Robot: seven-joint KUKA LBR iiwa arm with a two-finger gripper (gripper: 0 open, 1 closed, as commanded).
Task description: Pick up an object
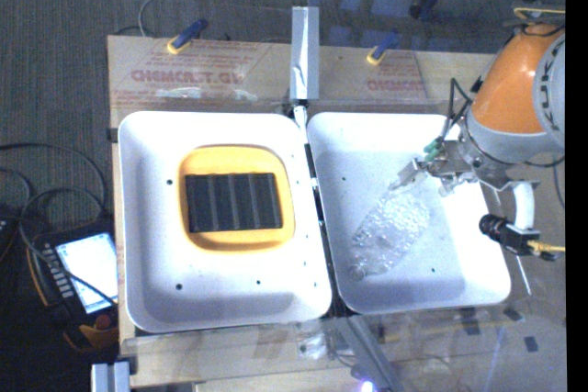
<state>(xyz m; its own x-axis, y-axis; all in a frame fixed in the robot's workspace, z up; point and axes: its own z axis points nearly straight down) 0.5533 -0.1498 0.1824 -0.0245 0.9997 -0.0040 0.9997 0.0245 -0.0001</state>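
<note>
You're at the reach-in: the gripper (443, 162) hovers by the clear bottle's (390, 229) neck, finger state I cannot tell, so lower and close next.

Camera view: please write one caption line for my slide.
Gripper at the neck of a clear plastic bottle in the right bin.

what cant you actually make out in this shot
- Gripper, camera view: small and cluttered, so its grip on the clear plastic bottle cannot be judged.
- Bottle's upper end: it blurs into the gripper; contact is unclear.
- Arm: cut off by the right edge.
- Yellow tray's dark inset: too coarse to identify.
- Left bin's floor beneath the tray: covered by it.
</note>
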